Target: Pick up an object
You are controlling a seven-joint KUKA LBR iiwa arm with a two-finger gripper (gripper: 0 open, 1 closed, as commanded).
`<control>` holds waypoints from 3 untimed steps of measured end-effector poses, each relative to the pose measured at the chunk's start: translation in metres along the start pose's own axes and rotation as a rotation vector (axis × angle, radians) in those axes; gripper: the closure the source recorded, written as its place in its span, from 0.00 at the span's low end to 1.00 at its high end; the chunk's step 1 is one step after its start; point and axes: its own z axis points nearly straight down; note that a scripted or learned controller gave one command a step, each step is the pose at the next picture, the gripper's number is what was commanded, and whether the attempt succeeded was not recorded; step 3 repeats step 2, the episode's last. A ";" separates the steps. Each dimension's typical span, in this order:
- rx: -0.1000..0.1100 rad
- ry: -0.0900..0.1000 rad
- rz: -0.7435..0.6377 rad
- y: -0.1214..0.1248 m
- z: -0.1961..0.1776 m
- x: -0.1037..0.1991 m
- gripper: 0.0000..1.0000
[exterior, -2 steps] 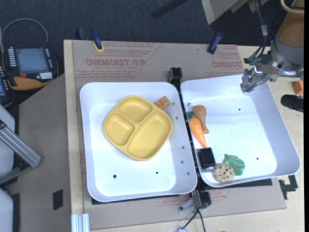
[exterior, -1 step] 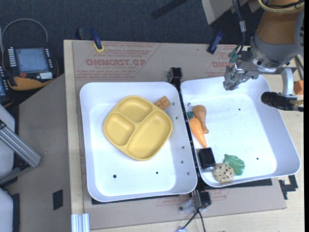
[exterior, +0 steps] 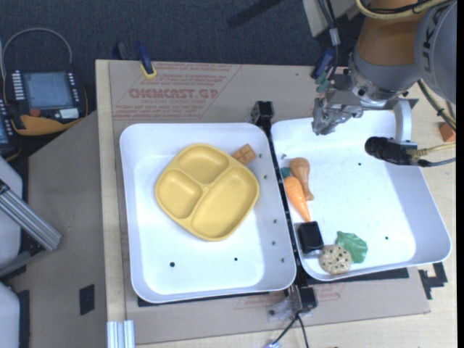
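My gripper (exterior: 324,125) hangs over the far left corner of the right bin (exterior: 406,216), pointing down, with nothing seen between its fingers. Along that bin's left side lie a tan drumstick-shaped toy (exterior: 300,172) and an orange carrot (exterior: 296,196). Nearer the front sit a small black block (exterior: 310,236), a round cookie (exterior: 335,259) and a green leafy piece (exterior: 352,244). The gripper stands above and behind the drumstick, apart from it.
The left bin (exterior: 152,252) holds a yellow divided plate (exterior: 207,191) with a small brown block (exterior: 243,154) at its far edge. A black clamp (exterior: 262,112) sits between the bins at the back. The arm's black cable fitting (exterior: 388,149) overhangs the right bin.
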 end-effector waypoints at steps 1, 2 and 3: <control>0.004 0.000 -0.001 0.007 0.019 0.059 1.00; 0.004 -0.001 0.003 0.010 0.037 0.110 1.00; 0.004 -0.001 0.003 0.010 0.037 0.110 1.00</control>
